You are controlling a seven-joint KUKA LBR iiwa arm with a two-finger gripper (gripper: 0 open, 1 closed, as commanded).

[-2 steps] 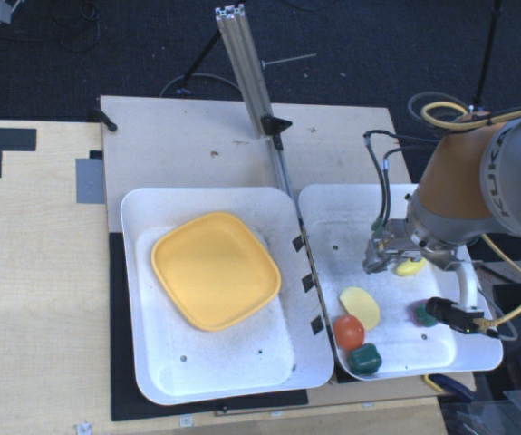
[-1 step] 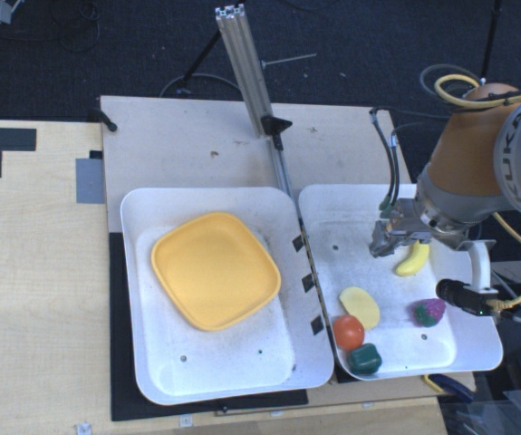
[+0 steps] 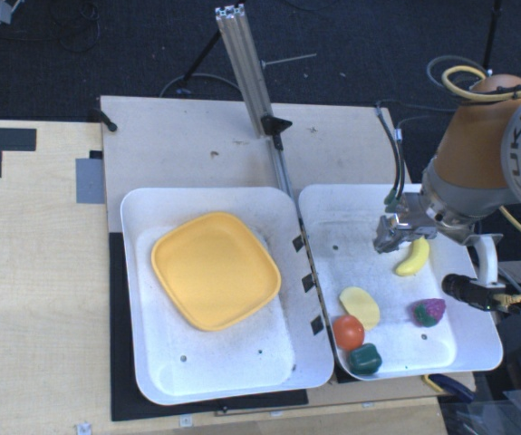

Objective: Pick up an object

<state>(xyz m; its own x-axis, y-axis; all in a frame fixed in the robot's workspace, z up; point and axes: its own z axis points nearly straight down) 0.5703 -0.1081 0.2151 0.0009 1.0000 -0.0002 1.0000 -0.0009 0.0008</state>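
My gripper [image 3: 396, 239] hangs over the right bin [image 3: 332, 208], near its middle right, just left of a yellow banana-shaped piece [image 3: 413, 258]. Nothing shows between its fingers. Toward the bin's front lie a pale yellow lemon-like piece [image 3: 361, 305], a red tomato [image 3: 348, 332], a dark green piece [image 3: 364, 360] and a purple grape bunch [image 3: 429, 312].
The left bin [image 3: 142, 216] holds a yellow square plate [image 3: 216, 269]. A grey aluminium post [image 3: 249, 60] rises slanting behind the bins. A ridge with black clips [image 3: 307, 282] divides the two bins. The arm's orange band [image 3: 479, 143] fills the right side.
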